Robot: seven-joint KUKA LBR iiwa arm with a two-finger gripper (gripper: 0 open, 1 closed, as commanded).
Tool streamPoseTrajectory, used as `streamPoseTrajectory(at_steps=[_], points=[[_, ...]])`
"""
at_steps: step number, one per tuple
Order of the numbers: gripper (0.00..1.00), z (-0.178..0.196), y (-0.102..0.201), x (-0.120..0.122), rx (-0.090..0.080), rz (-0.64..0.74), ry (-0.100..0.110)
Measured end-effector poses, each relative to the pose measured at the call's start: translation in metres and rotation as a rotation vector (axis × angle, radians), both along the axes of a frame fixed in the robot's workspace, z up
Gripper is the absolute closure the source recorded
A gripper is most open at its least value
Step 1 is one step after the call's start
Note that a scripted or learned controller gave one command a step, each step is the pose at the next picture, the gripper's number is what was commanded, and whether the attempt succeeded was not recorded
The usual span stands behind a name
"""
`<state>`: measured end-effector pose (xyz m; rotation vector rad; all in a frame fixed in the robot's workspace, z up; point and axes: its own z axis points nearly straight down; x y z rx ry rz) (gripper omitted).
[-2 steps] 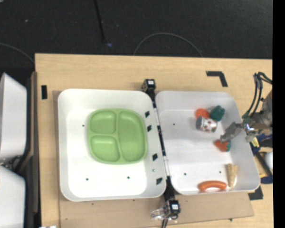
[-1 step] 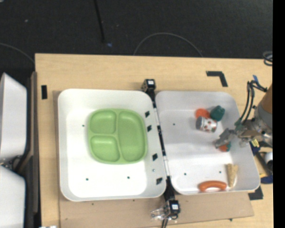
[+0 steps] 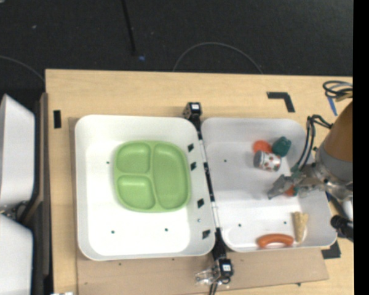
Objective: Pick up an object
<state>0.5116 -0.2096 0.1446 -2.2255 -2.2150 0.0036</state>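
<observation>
1. Camera view finds the tool (image 3: 283, 187) low in the right bin (image 3: 234, 134), toward its 3 o'clock side; whether it is open or closed cannot be told, and nothing is visibly held.
2. The pick looks not yet done.
3. Candidates lie around the tool: an orange ball (image 3: 261, 146), teal piece (image 3: 283, 144) and small can (image 3: 267, 160) at 11 o'clock, and a tan stick (image 3: 301, 225) and orange ring (image 3: 275, 241) at 6 o'clock.
4. A green divided plate (image 3: 152, 176) sits in the left bin (image 3: 92, 226).
</observation>
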Motion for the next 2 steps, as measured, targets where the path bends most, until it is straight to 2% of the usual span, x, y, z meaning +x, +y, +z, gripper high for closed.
streamPoseTrajectory(at_steps=[1,2], points=[[1.00,0.014,-0.001,0.002,-0.002,-0.003,-0.007],[1.00,0.060,-0.007,-0.003,-0.003,-0.003,-0.009]])
